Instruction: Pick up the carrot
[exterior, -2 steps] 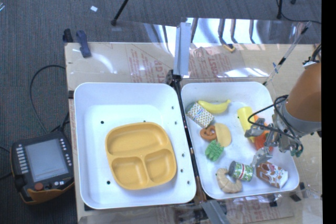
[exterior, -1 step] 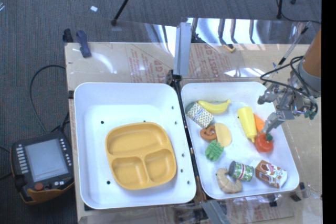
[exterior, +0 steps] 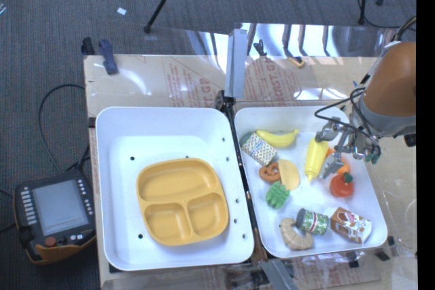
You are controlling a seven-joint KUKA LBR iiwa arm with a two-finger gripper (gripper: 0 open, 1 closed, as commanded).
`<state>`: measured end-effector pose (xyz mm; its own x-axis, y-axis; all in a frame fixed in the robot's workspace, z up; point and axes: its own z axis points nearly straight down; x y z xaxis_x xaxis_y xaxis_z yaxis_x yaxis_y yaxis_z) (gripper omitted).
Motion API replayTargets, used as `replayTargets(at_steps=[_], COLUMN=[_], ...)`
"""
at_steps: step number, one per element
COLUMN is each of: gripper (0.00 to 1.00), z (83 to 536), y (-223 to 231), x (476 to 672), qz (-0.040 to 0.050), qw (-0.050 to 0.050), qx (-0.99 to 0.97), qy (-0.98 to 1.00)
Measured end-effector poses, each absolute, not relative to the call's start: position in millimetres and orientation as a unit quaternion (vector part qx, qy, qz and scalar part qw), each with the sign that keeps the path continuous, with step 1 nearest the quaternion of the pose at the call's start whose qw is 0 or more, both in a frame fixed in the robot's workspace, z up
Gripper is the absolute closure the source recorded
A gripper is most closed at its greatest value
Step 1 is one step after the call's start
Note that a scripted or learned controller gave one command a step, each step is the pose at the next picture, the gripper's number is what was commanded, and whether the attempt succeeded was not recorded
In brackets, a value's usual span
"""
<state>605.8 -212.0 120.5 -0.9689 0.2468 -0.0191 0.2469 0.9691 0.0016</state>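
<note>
Over at the frame's right, the gripper (exterior: 338, 161) hangs just above the carrot (exterior: 342, 167), beside the tomato (exterior: 342, 185); its grip I cannot tell.

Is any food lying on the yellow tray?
No. The yellow tray in the left bin is bare; the banana and other toys lie in the right bin.
</note>
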Motion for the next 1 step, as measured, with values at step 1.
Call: replayTargets(at_steps=[1], gripper=[0.00], z=[94.5], y=[-209.5], x=[605.1], qz=[-0.0002], qw=[0.008], qx=[0.109], qy=[0.994])
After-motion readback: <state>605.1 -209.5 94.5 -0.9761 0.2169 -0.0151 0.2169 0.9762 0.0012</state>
